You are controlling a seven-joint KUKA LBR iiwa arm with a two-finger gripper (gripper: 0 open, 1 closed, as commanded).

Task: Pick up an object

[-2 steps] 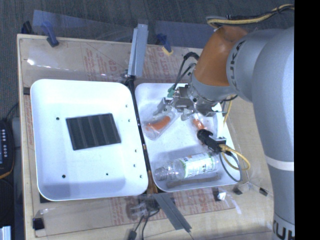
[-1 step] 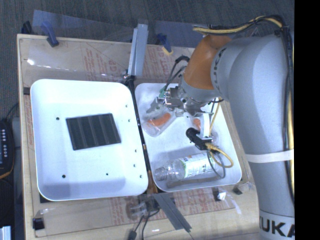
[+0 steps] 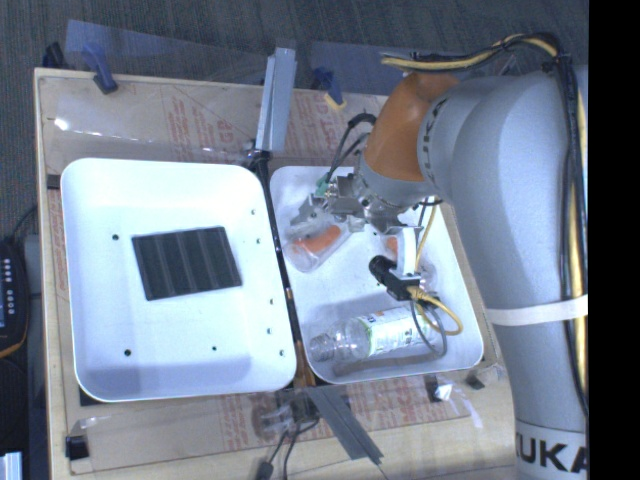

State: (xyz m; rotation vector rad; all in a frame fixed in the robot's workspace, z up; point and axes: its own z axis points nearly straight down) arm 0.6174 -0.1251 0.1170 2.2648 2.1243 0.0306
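Gripper (image 3: pixel 335 206) low in the right bin (image 3: pixel 462 343), at its twelve o'clock end; whether it is parted or clenched cannot be told.

Going left to right: the left bin (image 3: pixel 90 198) holds a dark ribbed pad (image 3: pixel 187 262). In the right bin, an orange object in clear wrap (image 3: pixel 315 243) lies just beside the gripper at its seven o'clock. A clear plastic bottle (image 3: pixel 375 335) lies on its side at the gripper's five o'clock, well apart.

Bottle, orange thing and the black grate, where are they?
Bottle (image 3: pixel 375 335), camera view, on its label.
Orange thing (image 3: pixel 322 241), camera view, on its middle.
Black grate (image 3: pixel 187 261), camera view, on its middle slat.
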